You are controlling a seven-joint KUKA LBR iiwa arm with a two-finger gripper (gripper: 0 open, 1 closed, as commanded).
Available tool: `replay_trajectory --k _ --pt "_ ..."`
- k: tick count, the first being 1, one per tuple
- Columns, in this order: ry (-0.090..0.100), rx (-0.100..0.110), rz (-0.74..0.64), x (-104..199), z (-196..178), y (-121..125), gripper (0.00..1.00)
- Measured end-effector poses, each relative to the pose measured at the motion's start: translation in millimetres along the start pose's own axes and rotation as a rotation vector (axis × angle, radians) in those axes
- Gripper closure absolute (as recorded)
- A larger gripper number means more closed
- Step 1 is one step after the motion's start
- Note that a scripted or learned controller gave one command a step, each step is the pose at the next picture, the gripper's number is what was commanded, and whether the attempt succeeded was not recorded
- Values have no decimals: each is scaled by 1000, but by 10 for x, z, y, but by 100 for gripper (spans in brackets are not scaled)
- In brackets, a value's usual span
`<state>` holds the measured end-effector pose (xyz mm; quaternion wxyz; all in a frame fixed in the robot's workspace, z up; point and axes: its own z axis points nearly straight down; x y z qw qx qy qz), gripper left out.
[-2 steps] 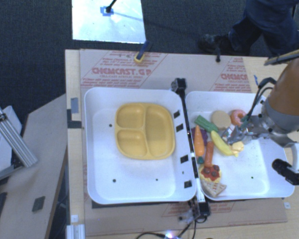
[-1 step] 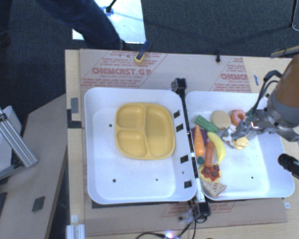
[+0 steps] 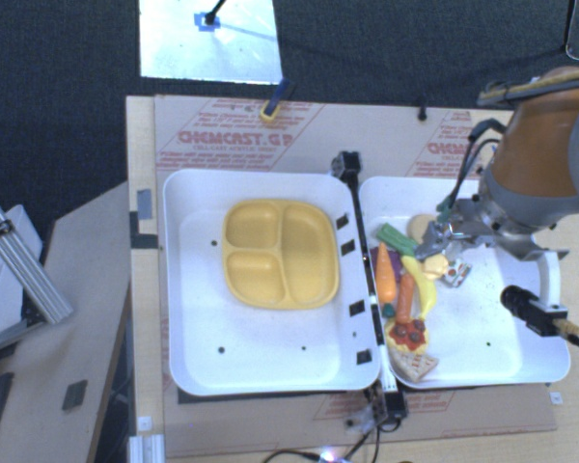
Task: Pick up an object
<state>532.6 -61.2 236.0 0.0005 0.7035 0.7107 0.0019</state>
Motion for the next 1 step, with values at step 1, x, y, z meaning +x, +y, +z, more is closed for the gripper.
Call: replay_trajectory --k 1 --pt "0 1 0 594 105 145 100"
